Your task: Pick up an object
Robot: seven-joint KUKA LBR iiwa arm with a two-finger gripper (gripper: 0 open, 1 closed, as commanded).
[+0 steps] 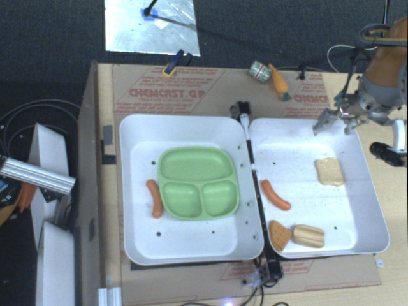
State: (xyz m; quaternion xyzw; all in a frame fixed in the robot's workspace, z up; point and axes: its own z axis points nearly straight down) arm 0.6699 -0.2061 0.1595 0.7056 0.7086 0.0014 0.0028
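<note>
My gripper (333, 123) hangs over the far right corner of the right bin (363, 190), open, with nothing between its fingers. In that bin lie a beige bread slice (329, 171) just below the gripper, an orange sausage (275, 195) near the left wall, a tan waffle piece (279, 234) and a bread roll (308, 236) at the front. The left bin (137, 171) holds a green divided plate (197, 182) and a second sausage (153, 198) beside its left side.
Behind the bins, on the cardboard, lie a toy carrot (279, 81), a small green can (259, 71) and a blue and yellow clip (175, 62). A black divider (252, 164) runs between the bins. Cables and boxes sit at the left.
</note>
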